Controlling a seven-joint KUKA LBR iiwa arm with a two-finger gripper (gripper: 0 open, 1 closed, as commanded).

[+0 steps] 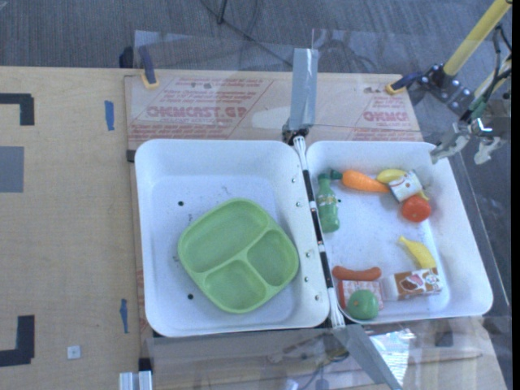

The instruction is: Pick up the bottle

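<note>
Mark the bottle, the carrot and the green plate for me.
bottle (327, 205): camera view, on its green body.
carrot (362, 183): camera view, middle of its orange length.
green plate (213, 236): camera view, floor of its largest compartment.

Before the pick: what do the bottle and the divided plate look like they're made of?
The green bottle, lying against the right bin's left wall, looks like moulded plastic, fairly glossy, going by its uniform green colour and pale highlights; whether it is hard or soft is not clear. The green divided plate in the left bin looks like matte rigid plastic: even colour, smooth rounded compartment edges.
</note>
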